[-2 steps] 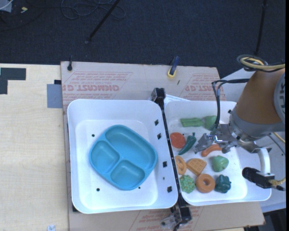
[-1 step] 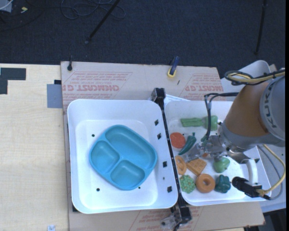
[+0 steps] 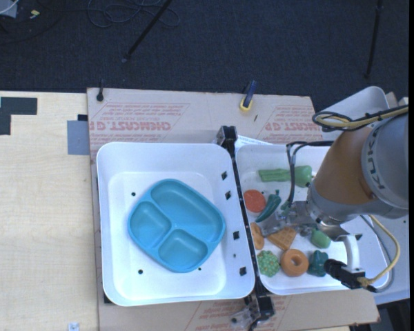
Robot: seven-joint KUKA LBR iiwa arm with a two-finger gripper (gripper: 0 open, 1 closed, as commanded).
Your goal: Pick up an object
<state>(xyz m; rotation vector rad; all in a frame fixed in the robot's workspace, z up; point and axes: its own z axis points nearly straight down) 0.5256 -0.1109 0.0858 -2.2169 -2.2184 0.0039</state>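
Note:
The right white bin [image 3: 372, 267] holds several toy foods: a long green piece [image 3: 281, 175], a red slice [image 3: 254, 200], a dark green pepper [image 3: 268, 209], an orange wedge [image 3: 283, 238], a green broccoli [image 3: 268, 262], an orange ring [image 3: 294, 261], a teal piece [image 3: 317, 263] and a small green ball [image 3: 321, 239]. The arm reaches in from the right. My gripper [image 3: 292, 219] hangs low over the middle of this bin, just above the orange wedge and beside the pepper. The wrist hides what lies directly under it.
The left white bin [image 3: 114, 164] holds a blue divided plate [image 3: 176, 224]. A black divider [image 3: 238, 205] runs between the bins. Cables loop off the wrist over the right bin's right side. Cardboard lies beneath both bins.

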